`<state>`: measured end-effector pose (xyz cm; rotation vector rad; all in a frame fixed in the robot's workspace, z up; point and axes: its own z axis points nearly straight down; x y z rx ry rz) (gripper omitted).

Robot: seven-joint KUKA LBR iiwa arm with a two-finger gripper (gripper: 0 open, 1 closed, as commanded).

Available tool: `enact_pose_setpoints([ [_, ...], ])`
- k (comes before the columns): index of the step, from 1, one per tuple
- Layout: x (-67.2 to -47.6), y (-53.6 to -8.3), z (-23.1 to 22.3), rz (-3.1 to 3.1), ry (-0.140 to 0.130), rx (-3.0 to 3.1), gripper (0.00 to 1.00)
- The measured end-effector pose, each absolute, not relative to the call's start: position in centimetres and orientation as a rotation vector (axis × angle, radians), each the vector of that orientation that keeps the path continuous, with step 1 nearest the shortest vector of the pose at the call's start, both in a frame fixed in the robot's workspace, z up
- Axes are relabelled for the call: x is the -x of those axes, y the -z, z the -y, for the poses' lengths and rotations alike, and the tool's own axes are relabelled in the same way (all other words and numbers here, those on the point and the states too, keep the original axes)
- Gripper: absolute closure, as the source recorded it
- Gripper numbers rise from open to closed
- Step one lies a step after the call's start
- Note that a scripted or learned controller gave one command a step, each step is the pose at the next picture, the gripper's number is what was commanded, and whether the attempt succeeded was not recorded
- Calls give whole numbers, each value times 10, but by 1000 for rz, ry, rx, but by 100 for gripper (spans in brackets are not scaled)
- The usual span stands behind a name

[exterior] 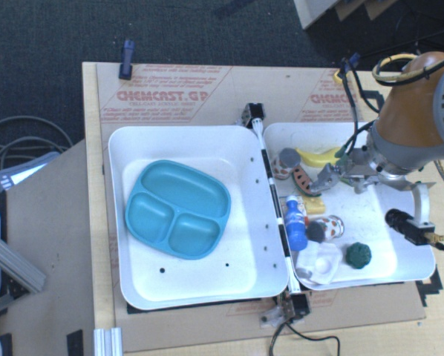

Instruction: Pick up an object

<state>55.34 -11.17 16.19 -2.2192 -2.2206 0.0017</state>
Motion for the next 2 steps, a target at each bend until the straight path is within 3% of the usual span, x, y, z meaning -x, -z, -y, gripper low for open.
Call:
enact_pose_setpoints([
  [1, -603, -133, 93, 2223, 1, 2221, 0],
  [2, -612, -84, 92, 2220, -2, 2219, 0],
])
